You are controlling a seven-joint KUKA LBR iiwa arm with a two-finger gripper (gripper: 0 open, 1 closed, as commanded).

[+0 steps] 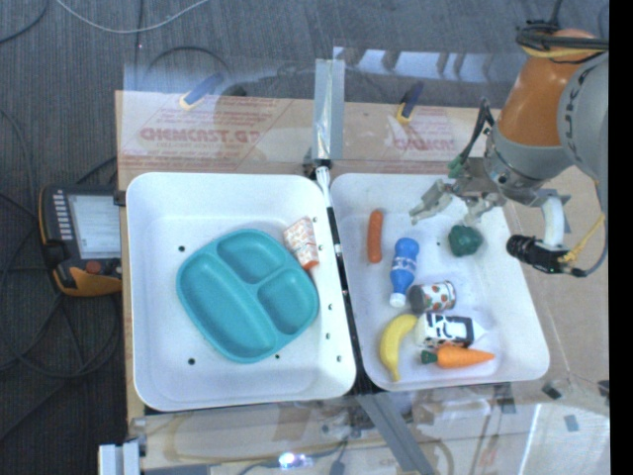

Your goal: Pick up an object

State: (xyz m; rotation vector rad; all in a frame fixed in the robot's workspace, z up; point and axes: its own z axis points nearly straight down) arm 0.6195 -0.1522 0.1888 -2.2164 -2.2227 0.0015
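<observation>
Your two-finger gripper (457, 202) hangs over the back of the right white bin (524, 354), its thin metal fingers spread wide, with nothing between them. Behind it the grey arm with its orange band (539, 107) reaches in from the right.

Just beside the gripper, toward the front, lies a small dark green rounded object (465, 238); you cannot tell from here whether a fingertip touches it. To its left are a slim orange-red sausage-shaped toy (374, 236) and a blue and white plastic bottle (404, 268) lying on its side. Nearer the front sit a small dark can (432, 296), a yellow banana (396, 342), a black and white box-like toy (447, 329) and an orange carrot (461, 358), close together.

The left white bin (148, 364) holds a teal plastic plate with three compartments (247, 293) and a small white and orange packet (302, 240) at its rim.

By the look of it, the pick is not yet done: nothing is lifted, and closing on an object remains.
</observation>
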